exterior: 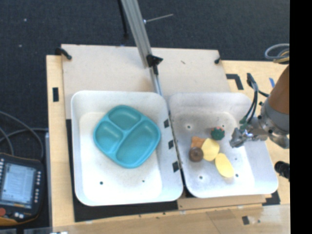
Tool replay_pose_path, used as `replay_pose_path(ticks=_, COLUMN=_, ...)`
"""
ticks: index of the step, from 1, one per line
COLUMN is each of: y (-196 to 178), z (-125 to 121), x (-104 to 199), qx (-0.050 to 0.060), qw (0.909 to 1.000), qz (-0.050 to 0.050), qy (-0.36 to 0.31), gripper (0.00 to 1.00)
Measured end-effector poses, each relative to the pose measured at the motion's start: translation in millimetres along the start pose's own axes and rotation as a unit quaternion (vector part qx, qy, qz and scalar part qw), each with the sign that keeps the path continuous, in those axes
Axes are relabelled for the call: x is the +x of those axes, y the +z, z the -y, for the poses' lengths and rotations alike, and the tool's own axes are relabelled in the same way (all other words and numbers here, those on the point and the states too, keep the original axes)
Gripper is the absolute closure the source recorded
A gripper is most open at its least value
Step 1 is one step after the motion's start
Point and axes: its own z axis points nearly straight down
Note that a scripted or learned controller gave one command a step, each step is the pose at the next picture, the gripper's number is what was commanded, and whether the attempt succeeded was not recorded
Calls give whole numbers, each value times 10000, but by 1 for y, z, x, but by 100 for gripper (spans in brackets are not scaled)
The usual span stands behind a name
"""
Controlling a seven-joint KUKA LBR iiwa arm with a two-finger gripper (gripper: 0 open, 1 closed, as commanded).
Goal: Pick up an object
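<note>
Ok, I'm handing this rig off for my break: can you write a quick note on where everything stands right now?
Gripper: over the right bin, near its right side, by the small items; nothing visible between its fingers.
Right bin: a dark green piece, an orange piece, a brown round piece and two yellow pieces, clustered near the middle.
Left bin: a teal divided plate.
Done: no pick visible so far.
Left: close on one item and lift it. The green piece is nearest the gripper, likely the easiest target.

Small toys (210,150) clustered in right bin (258,179)
</note>
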Motion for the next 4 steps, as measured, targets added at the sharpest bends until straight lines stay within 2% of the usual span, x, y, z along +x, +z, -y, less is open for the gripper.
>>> replay_pose_path(ticks=1, y=-39, z=-2, x=-1, qx=11, qw=10000, qz=-3, qy=-2, gripper=100)
replay_pose_path(ticks=2, y=-39, z=-18, x=40, qx=32, qw=10000, qz=-12, qy=-11, gripper=100)
replay_pose_path(ticks=3, y=-26, z=-47, x=89, qx=38, qw=10000, qz=-9, qy=-7, gripper=100)
replay_pose_path(ticks=4, y=-13, z=-63, x=140, qx=38, qw=10000, qz=-7, qy=-7, gripper=100)
